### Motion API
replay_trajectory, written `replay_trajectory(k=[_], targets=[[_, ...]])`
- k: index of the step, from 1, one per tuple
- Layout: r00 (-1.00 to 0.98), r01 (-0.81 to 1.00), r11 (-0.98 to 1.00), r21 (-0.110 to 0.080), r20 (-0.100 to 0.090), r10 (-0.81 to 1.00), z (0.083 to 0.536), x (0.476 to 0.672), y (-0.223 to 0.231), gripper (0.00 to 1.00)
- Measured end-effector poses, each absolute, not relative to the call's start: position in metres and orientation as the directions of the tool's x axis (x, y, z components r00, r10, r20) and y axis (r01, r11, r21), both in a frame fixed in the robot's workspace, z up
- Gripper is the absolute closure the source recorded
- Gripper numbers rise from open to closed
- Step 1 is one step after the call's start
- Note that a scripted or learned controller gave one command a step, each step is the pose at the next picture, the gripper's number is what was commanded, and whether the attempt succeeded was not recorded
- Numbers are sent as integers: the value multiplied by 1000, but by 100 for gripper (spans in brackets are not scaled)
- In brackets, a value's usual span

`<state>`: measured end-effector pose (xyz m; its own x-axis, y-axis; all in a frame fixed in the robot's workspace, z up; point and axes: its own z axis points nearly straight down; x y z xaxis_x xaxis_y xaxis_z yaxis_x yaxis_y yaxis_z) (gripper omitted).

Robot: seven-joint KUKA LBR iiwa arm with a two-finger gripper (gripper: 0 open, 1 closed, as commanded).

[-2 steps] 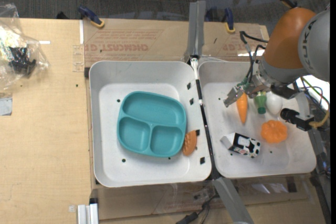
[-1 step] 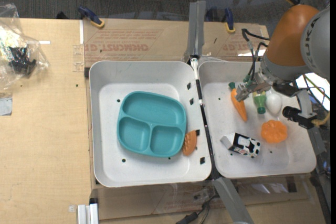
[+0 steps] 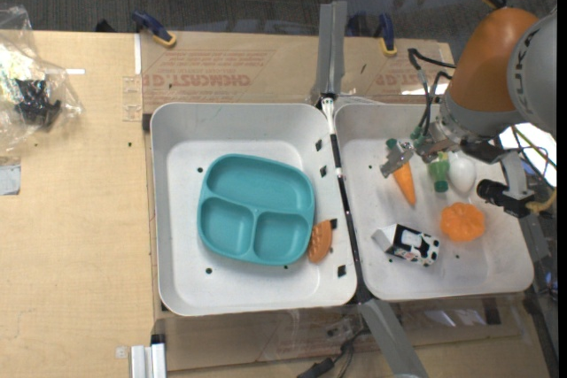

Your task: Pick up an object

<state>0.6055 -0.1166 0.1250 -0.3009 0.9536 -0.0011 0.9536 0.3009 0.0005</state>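
Note:
In the right bin (image 3: 496, 274) lie an orange carrot (image 3: 406, 185), a small green piece (image 3: 440, 173), a white egg-shaped object (image 3: 462, 176), a round orange fruit (image 3: 463, 222) and a black-and-white patterned carton (image 3: 414, 246). My gripper (image 3: 396, 158) sits low over the bin's upper middle, right at the carrot's top end. The arm's orange band (image 3: 496, 57) rises behind it to the right. Whether the carrot is held cannot be made out.
The left bin (image 3: 177, 279) holds a teal divided plate (image 3: 256, 209), with an orange-brown bread-like piece (image 3: 320, 241) against its right edge. A clear bag (image 3: 31, 93) lies on the bench at far left. Cables hang beside the arm at right.

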Motion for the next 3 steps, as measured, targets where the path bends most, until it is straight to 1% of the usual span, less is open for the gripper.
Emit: replay_trajectory(k=[1,2,3], targets=[[-316,949,316,-1,0,949,92,612,-108,0],[-313,950,313,0,-2,950,102,613,-110,100],[-338,941,338,1,-1,941,193,645,-50,100]])
